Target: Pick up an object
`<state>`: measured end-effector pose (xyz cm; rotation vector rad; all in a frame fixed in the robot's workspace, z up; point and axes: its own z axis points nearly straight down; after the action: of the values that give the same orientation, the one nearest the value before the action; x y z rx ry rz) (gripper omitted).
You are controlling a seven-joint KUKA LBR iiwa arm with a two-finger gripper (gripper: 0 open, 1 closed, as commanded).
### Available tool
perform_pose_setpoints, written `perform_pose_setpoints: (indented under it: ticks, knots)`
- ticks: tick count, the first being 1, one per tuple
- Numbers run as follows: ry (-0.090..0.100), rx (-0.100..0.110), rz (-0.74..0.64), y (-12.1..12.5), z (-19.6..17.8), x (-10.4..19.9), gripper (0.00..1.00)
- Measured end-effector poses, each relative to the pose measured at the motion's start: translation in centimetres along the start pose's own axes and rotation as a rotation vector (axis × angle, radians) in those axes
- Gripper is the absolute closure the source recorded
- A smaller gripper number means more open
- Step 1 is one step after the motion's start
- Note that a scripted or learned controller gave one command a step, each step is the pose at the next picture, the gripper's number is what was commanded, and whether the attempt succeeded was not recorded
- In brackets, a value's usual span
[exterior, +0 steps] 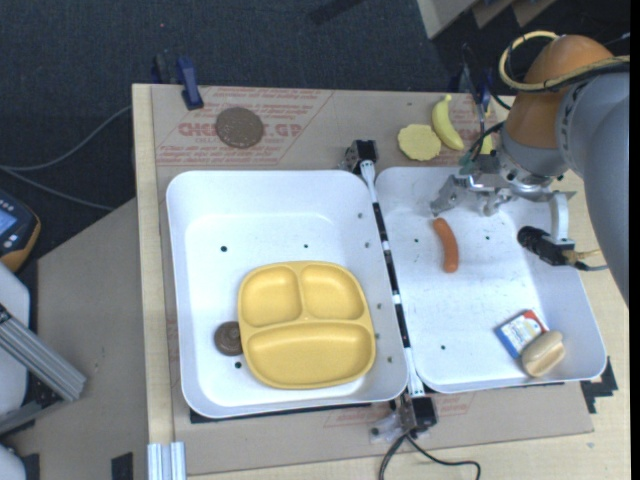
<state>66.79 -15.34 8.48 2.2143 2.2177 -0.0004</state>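
My gripper hangs over the far part of the right bin, below the orange band of the arm. A small reddish-orange sausage lies on the bin floor just in front of the gripper, slightly to its left and apart from it. A blue and red packet and a tan bread roll sit together near the bin's front right corner. Nothing shows in the gripper's grasp.
The left bin holds a yellow three-part plate with a brown round cookie at its left edge. Behind the bins on the bench lie a banana, a yellow disc and a brown disc.
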Motion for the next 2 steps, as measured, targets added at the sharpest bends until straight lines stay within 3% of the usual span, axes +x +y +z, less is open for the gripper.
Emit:
perform_pose_setpoints:
  ticks: [1,2]
  knots:
    - [0.008,0.010,-0.001,-4.1,0.0,4.4,0.00]
    - [0.006,0.004,0.000,-3.9,-1.1,4.2,1.00]
